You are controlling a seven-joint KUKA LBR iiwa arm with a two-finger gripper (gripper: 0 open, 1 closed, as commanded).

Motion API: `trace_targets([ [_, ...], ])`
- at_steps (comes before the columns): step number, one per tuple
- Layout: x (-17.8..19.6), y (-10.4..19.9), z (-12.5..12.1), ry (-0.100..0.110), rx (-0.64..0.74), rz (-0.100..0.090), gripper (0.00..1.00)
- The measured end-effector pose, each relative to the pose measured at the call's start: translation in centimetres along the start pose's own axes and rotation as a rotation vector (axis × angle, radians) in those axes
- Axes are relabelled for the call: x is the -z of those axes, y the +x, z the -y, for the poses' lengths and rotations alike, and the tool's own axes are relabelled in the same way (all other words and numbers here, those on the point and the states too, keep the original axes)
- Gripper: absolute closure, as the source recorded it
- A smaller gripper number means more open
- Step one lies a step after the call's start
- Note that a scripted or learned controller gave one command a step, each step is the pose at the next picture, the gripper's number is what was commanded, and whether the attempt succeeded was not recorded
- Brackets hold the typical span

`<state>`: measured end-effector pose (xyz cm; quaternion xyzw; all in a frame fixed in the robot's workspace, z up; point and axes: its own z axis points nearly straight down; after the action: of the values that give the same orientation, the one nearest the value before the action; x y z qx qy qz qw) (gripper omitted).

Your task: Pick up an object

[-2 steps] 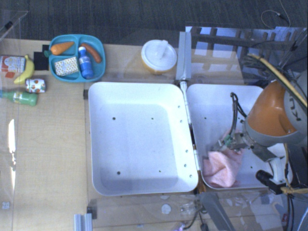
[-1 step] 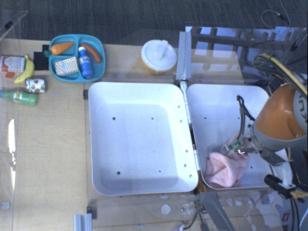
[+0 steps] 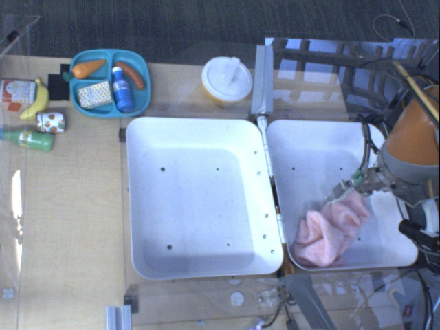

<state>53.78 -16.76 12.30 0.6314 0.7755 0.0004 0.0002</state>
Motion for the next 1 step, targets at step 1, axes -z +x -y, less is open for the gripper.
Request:
trace_targets([
  [1, -0.02, 0.0, 0.01, 0.0, 0.0, 0.0, 0.0],
])
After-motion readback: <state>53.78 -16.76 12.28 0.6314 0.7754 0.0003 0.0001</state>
